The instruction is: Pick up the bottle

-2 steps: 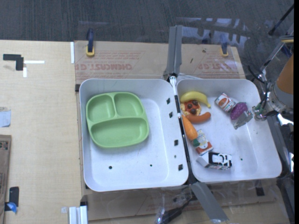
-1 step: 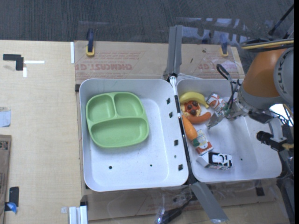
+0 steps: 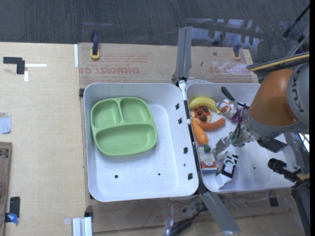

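Note:
A small white and red bottle-like container [image 3: 226,106] lies tilted at the back of the right bin [image 3: 256,178], beside a purple item [image 3: 235,113]. The arm, with its orange band [image 3: 273,104], reaches in from the right. Its gripper [image 3: 227,143] hangs low over the middle of the right bin, in front of the container and apart from it. The gripper sits just above a black and white packet [image 3: 228,165] and next to a small carton [image 3: 207,160]. I see nothing clearly held in it.
A banana [image 3: 203,102], a toy pizza slice [image 3: 202,114], a sausage [image 3: 214,125] and an orange carrot [image 3: 199,132] crowd the right bin's left side. The left bin [image 3: 142,176] holds a green divided plate [image 3: 124,125]. A clamp [image 3: 94,51] stands behind the bins.

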You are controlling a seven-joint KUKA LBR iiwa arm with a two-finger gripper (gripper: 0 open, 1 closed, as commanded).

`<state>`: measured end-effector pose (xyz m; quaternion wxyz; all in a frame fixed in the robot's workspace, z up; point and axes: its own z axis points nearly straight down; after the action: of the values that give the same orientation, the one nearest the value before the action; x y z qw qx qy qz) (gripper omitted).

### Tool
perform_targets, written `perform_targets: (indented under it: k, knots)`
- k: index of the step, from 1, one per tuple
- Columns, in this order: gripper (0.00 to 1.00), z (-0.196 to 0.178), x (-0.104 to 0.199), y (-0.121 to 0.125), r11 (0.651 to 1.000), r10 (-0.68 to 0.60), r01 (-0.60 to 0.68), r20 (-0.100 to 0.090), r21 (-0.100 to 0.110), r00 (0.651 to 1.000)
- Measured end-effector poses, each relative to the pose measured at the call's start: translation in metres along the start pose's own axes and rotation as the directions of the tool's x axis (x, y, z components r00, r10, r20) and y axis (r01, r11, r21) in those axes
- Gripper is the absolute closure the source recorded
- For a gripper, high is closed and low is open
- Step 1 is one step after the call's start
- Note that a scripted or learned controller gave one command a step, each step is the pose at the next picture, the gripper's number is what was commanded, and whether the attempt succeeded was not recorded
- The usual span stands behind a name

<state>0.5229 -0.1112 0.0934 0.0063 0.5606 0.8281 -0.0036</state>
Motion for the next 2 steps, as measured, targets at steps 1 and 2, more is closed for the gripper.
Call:
perform_targets:
  k: [1,2]
  knots:
    - [0.0,-0.099,0.04,0.06,0.999,-0.054,0.054,-0.013,0.0,0.998]
    - [0.0,-0.03,0.025,-0.039,0.939,-0.343,0.343,-0.015,-0.004,0.939]
